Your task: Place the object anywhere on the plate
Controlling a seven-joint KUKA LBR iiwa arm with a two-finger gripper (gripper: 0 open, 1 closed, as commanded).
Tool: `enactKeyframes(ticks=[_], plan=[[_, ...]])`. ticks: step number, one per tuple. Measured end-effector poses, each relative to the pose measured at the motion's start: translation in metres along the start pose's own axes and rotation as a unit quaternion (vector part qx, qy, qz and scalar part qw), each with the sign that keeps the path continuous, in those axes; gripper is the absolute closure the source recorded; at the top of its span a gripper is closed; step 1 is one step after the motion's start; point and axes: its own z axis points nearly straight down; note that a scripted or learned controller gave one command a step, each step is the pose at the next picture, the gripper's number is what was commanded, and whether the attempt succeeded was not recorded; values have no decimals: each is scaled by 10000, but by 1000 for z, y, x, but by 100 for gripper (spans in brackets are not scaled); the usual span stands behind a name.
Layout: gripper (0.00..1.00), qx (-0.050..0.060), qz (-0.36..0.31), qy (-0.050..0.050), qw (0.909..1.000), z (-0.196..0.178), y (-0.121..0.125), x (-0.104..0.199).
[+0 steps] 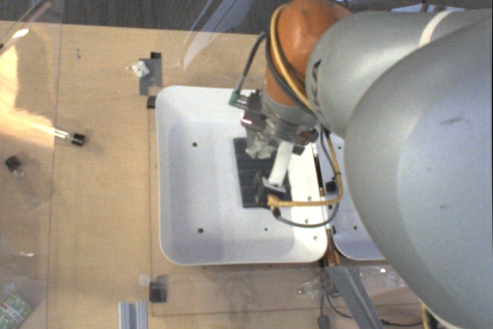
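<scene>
Sitting in the left white bin (181, 189) is one dark flat slab (248, 182), rectangular, approx. in the bin's centre-right part. The bin floor around it is plain white w/ a few small dark dots. The right bin (356, 244) shows as a sliver of white rim and floor under the arm; its contents are hidden by the grey arm body.

The slab is taken as the task's thing, though its exact nature can't be told from this angle. It lies directly beneath the claw (259, 149). The claw sits over the slab's far end, and the near end sticks out clear toward the view's btm. Contact vs. a small gap btw. the two: can't tell. Whether the claw is spread or pressed together can't be told either, as the wrist covers it from above.

The slab lies flat. Its long axis runs approx. far-to-near in the view, w/ the near end leaning slightly to the view's right.

On the table (92, 227), well apart to the left, lies a small clear tube w/ a black cap (70, 138).
</scene>
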Motion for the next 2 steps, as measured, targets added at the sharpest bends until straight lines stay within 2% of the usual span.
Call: enactKeyframes(ticks=[1, 2], plan=[[100, 9, 2119, -2, 9773, 53, -33, 59], [100, 7, 1173, -6, 9931, 108, 57, 112]])
